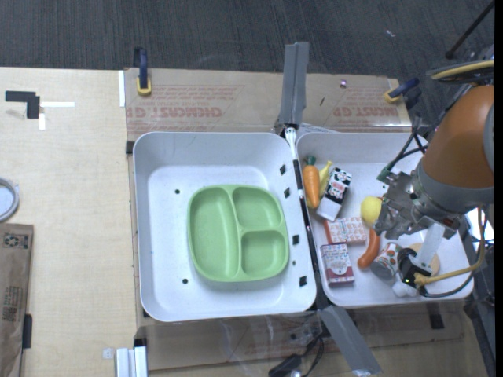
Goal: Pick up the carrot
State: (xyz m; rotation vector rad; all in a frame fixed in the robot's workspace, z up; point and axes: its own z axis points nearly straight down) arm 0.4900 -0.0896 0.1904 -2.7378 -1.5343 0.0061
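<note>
The carrot [312, 185], orange with a green top, lies lengthwise near the left wall of the right bin [357, 141], close to the divider. It is not touched by anything. My gripper [391, 225] hangs over the right half of that bin, to the right of the carrot and well apart from it. It sits just beside a yellow lemon [370, 208] and above an orange-red sausage [368, 250]. The grey wrist and the orange band [470, 136] hide the bin's right side.
A black-and-white milk carton [336, 192] stands right next to the carrot. Two small red-and-white boxes [336, 262] and a can [386, 262] lie toward the bin's front. The left bin [157, 210] holds a green divided plate [238, 232].
</note>
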